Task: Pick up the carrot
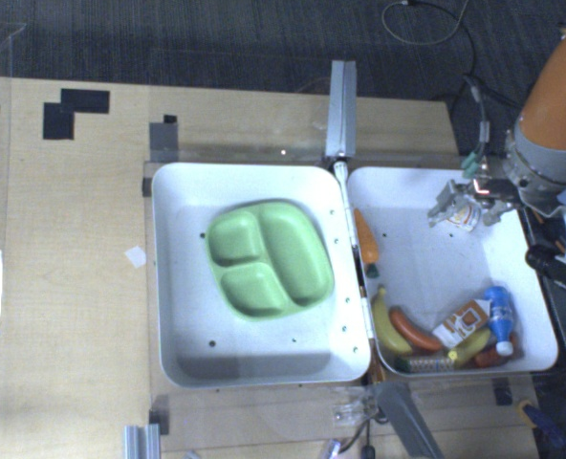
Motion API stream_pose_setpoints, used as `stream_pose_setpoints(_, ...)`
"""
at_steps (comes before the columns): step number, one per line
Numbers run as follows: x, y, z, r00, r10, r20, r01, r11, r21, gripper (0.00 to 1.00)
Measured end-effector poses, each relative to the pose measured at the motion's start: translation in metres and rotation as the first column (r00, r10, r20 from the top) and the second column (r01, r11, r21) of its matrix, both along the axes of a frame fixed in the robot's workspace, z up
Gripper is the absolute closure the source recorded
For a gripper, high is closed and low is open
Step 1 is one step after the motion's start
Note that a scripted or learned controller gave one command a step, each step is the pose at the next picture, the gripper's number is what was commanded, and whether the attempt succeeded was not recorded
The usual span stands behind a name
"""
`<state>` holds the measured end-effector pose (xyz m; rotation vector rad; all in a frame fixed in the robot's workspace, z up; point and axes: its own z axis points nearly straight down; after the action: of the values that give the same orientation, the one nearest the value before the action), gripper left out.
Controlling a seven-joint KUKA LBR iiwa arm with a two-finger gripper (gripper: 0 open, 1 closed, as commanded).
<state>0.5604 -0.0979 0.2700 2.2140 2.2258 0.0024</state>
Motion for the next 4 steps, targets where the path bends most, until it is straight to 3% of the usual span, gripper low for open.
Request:
stream_pose_setpoints(1,-0.073,0.114,-0.085,0.962,-0.273,-0.002,0.273,0.962,0.002,0.00)
stream_pose_setpoints(2,0.024,0.090,-0.086,0.973,-0.231,-0.001,0.231,0.973,0.001,0.00)
stream_pose_setpoints(3,0.032,0.108,-0.084,0.963,-0.269,0.001,0.269,0.963,0.003,0.00)
stream_pose_setpoints(4,0.024,0.020,-0.084,0.866,-0.500,0.002,0.500,0.866,0.002,0.00)
